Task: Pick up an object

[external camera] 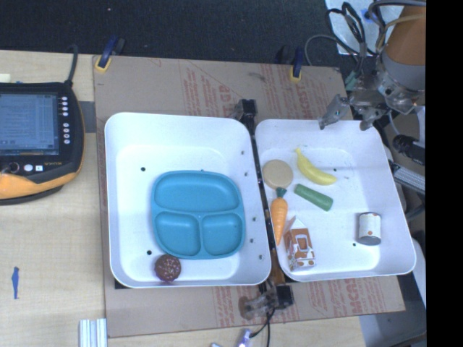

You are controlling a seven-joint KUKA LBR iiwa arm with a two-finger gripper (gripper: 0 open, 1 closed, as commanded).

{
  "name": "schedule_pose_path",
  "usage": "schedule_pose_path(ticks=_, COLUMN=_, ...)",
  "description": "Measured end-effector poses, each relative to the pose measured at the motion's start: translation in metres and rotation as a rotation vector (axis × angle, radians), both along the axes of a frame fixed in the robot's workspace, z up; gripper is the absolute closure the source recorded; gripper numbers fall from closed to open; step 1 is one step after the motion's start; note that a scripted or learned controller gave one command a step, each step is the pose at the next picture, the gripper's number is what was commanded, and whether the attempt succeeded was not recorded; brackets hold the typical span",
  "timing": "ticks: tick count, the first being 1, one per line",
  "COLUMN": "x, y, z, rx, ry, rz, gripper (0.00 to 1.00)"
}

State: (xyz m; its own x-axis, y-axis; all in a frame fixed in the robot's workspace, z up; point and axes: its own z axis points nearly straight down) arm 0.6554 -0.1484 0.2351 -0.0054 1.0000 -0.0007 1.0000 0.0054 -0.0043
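While its fingers are standing apart and holding nothing, the gripper (pixel 351 116) is hovering over the right bin's (pixel 391 262) far rim. Just below, the banana (pixel 314 168) is lying nearest; probably light, stiff plastic, best pinched across its middle.

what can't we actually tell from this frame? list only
- Arm: cut off by the camera view's right and top edges above the orange band; only the wrist and gripper show.
- Small carton in the right bin: print too small to read.
- Pendant at left: cut off by the left edge, screen text too small.
- Dark round item below the blue tray: too small to identify.
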Motion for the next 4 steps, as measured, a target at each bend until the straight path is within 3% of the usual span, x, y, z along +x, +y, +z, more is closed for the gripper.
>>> schedule_pose_path(ticks=1, x=-0.087, y=0.001, z=-0.064, rx=-0.001, ry=0.001, rz=0.000, gripper=0.00)
schedule_pose_path(ticks=2, x=-0.048, y=0.014, z=-0.144, rx=-0.001, ry=0.002, rz=0.001, gripper=0.00)
schedule_pose_path(ticks=3, x=0.001, y=0.038, z=-0.143, rx=0.001, ry=-0.002, rz=-0.001, gripper=0.00)
schedule_pose_path(ticks=4, x=-0.066, y=0.037, z=-0.144, rx=-0.001, ry=0.001, rz=0.000, gripper=0.00)
